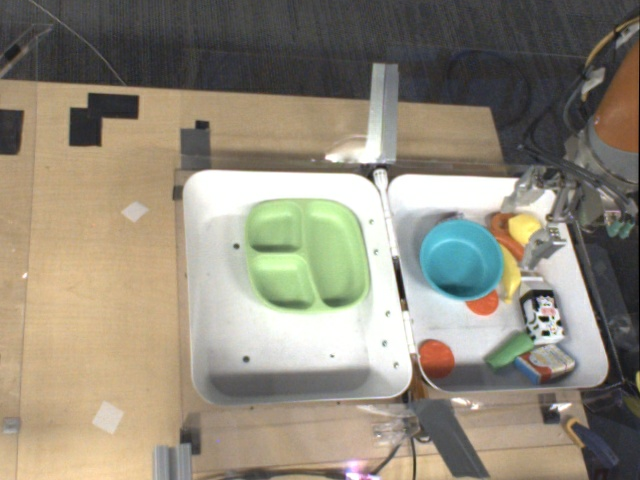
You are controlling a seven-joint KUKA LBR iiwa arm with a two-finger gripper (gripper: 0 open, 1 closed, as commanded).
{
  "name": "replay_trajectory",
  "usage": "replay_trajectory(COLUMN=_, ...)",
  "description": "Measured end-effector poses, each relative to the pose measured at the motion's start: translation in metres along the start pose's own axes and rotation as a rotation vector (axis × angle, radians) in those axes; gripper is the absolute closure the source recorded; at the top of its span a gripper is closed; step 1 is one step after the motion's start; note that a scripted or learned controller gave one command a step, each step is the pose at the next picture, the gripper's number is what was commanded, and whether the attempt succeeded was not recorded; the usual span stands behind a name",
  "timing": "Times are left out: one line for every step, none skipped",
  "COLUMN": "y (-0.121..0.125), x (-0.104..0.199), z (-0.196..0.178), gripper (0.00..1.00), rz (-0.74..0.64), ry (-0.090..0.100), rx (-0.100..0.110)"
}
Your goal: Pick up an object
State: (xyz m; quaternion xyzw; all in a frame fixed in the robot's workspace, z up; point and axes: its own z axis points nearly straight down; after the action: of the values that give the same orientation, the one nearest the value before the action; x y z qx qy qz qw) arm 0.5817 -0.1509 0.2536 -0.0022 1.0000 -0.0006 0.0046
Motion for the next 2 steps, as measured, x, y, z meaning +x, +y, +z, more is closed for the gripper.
replay_trajectory(y=-0.054, x=-0.059, z=0.098, gripper=0.0, rz=0.142, ry=0.007, rx=-0.001)
replay_trajectory(y=-0.054, x=-0.075, z=0.166, gripper=0.0, rz=0.151, ry=-0.003, rx=0.001)
